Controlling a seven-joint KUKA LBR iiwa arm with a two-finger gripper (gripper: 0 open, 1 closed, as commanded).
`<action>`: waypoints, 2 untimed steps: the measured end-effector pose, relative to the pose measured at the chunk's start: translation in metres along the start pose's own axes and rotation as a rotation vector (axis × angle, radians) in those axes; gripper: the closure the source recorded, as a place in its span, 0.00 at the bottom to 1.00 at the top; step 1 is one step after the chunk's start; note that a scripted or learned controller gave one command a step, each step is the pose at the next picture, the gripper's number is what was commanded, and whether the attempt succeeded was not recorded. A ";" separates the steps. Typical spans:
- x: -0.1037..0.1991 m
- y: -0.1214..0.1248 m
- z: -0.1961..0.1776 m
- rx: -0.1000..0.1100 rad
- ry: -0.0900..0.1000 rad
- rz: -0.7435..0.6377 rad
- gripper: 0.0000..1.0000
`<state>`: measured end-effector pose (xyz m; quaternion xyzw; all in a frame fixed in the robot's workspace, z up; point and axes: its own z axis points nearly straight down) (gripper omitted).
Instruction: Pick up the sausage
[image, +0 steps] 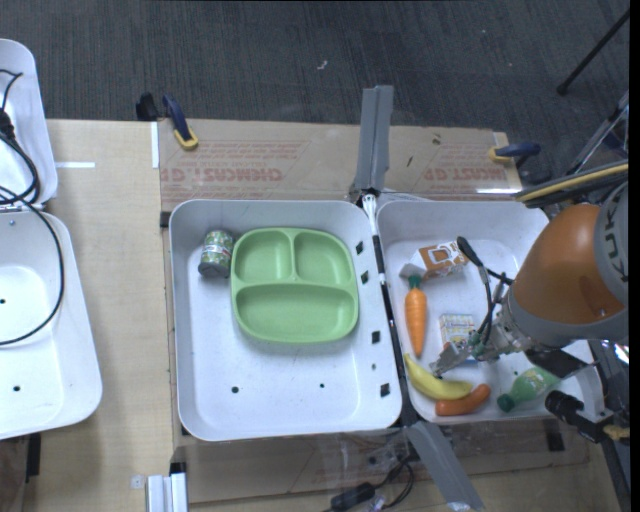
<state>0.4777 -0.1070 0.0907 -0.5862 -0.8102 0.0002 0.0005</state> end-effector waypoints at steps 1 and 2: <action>-0.073 -0.025 0.000 0.001 -0.001 0.163 0.00; -0.005 -0.002 0.000 0.002 0.001 0.037 0.00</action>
